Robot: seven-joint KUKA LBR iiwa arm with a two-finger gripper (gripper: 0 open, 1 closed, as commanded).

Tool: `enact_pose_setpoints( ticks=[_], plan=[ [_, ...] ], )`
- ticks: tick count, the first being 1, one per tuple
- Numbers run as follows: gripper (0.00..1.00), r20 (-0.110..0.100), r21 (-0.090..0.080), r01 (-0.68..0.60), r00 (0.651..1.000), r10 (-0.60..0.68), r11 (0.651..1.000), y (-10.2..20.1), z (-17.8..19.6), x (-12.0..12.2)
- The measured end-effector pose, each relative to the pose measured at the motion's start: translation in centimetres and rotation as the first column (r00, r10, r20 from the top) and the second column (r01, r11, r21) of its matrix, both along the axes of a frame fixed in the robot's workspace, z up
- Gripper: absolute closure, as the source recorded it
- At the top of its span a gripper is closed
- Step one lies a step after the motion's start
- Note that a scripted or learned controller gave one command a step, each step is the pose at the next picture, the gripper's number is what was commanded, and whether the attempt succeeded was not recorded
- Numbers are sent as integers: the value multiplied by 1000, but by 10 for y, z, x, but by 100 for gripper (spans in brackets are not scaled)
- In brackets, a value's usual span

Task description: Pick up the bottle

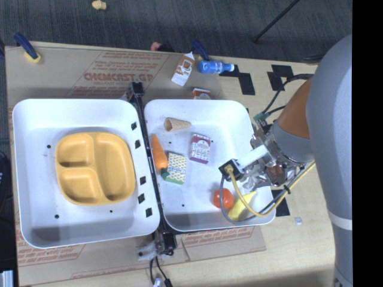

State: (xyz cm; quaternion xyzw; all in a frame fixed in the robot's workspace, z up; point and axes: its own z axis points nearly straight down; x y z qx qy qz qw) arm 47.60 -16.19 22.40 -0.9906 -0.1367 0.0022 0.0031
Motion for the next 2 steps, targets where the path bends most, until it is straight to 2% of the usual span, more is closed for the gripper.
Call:
enact_pose_setpoints(
  ticks=[1,2],
  plan=[
    [100,-1,0,30,1000,-30,1000,13,-3,0],
    [100,0,-2,64,998,-64,998,1,-5,0]
  ],
)
